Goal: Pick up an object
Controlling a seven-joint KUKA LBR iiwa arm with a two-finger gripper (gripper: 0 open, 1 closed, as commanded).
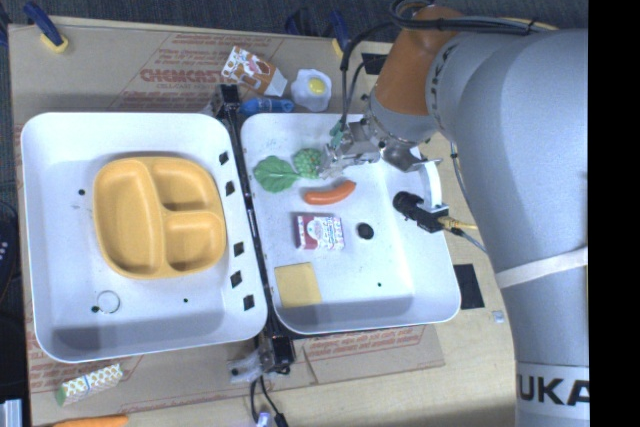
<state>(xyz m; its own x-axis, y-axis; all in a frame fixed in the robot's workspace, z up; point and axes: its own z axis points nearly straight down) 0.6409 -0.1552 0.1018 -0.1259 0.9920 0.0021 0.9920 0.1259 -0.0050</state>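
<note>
Bins are sitting side by side on my tabletop (390, 355): the left bin (60, 315) is carrying a yellow divided tray (160, 213), and the right bin (420, 285) is carrying the loose items. My arm (510, 145) is reaching in from the right of the frame, its orange band (405, 70) lying above the upper edge of the right bin. I am seeing the pincer (345, 150) hanging low over the upper middle of that bin, right beside a green broccoli piece (307, 161), but I cannot tell how it is set or whether it is gripping anything.

A green leaf (273, 174) is lying just left of the broccoli. An orange sausage (329, 194) is lying just below the pincer. Below that, a red and white carton (318, 232) is lying flat near the bin's middle, with a small black round piece (364, 232) just to its right. A tan square (297, 283) is resting near the bin's lower left.

Outside the bins, near the upper edge of the tabletop, a yellow and white round item (312, 89) and a small printed box (246, 69) are sitting close together.
</note>
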